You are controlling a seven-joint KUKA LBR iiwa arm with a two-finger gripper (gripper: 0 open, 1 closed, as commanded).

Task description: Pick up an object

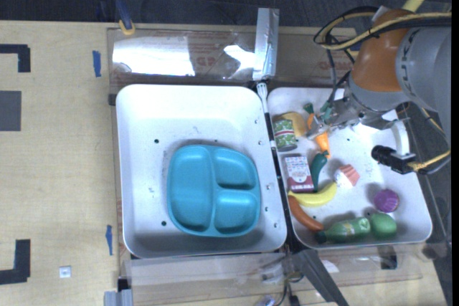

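Note:
The right bin [419, 186] holds several toy foods. Among them are a yellow banana [319, 195], an orange carrot [305, 214], a green bottle [344, 228], a green lime [384, 225] and a purple piece [386, 200]. A red-and-white piece [347, 175], a small red-labelled box [297, 173] and a green-labelled pack [285, 132] lie there too. My gripper [324, 120] hangs low at the bin's back left, just above a small orange piece [322, 140] and beside a yellow piece [294, 116]. I see nothing clearly held.
The left bin [136, 125] carries a blue divided plate [213, 188]. The grey arm with its orange band [376, 64] and looping yellow-black cables crosses the right bin's back right corner. A shiny clear panel [186, 54] stands behind the left bin.

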